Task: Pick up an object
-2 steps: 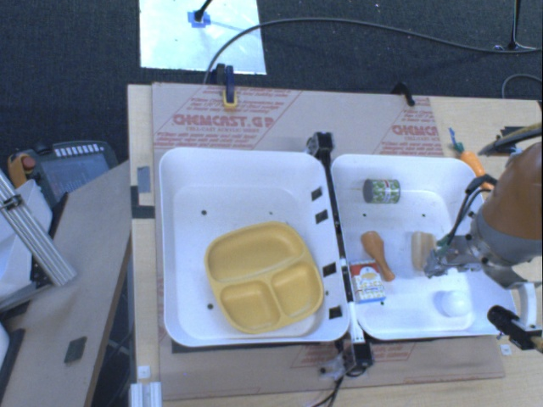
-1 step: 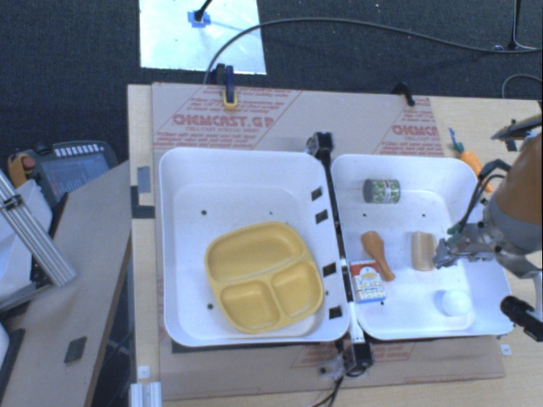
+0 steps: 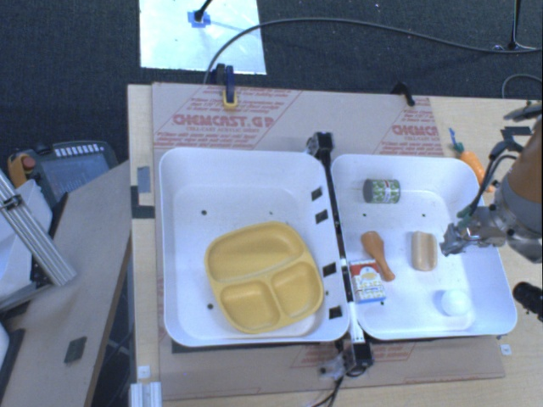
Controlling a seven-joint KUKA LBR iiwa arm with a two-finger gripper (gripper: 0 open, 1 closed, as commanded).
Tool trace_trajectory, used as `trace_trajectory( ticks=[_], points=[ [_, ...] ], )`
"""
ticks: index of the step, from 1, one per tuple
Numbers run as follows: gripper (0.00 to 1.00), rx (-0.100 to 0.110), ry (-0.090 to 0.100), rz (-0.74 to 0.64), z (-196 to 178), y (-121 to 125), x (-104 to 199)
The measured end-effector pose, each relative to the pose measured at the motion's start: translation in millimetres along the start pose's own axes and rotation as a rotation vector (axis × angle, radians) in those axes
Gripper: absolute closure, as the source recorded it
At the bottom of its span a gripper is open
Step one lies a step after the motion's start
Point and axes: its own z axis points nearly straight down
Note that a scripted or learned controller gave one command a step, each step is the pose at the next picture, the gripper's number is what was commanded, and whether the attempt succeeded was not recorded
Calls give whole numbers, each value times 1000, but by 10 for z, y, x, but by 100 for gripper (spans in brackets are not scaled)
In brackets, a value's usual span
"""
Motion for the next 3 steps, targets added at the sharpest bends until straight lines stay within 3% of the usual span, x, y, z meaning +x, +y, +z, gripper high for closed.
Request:
trace_trajectory(
  ticks=[1, 3],
  points=[
    [100, -2, -1, 0, -641, -5, 3],
    [100, 4, 3, -4, -661, 243, 1002]
  ],
)
